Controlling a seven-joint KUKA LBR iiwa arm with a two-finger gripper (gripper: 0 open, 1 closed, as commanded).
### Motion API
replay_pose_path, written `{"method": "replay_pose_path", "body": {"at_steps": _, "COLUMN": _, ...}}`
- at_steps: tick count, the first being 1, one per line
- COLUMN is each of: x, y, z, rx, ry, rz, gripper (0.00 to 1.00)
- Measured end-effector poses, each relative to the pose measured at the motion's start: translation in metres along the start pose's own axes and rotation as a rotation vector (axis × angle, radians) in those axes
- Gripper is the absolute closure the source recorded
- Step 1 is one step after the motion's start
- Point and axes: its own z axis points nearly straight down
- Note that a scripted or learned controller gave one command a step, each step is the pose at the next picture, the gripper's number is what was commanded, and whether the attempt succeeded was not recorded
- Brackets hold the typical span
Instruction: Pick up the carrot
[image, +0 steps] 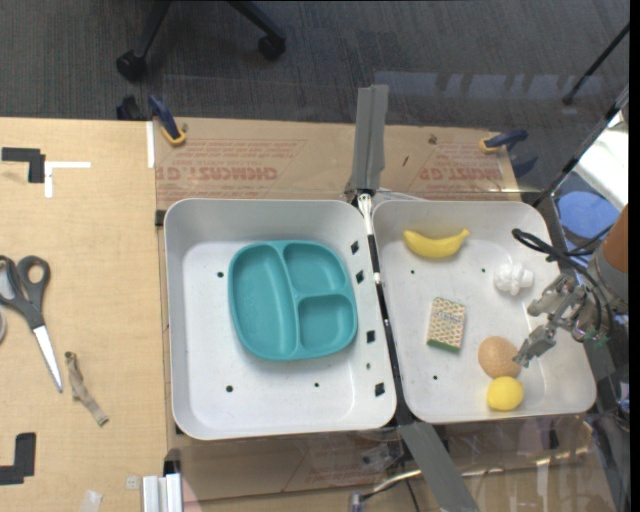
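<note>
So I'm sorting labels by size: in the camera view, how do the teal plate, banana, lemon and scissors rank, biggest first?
1. Teal plate
2. Scissors, partly cut off at the left edge
3. Banana
4. Lemon

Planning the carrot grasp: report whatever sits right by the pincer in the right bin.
The pincer hangs over the right white bin, its tip beside a tan egg-shaped object, with a yellow lemon-like ball just below. Which thing is the carrot, I cannot tell.

metal two-finger gripper with slim silver fingers, black cable looped above, orange-brown band
</note>
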Motion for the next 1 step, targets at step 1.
{"method": "replay_pose_path", "body": {"at_steps": 1, "x": 0.0344, "y": 0.0472, "z": 0.0464, "rx": 0.000, "ry": 0.002, "rz": 0.212, "gripper": 0.00}}
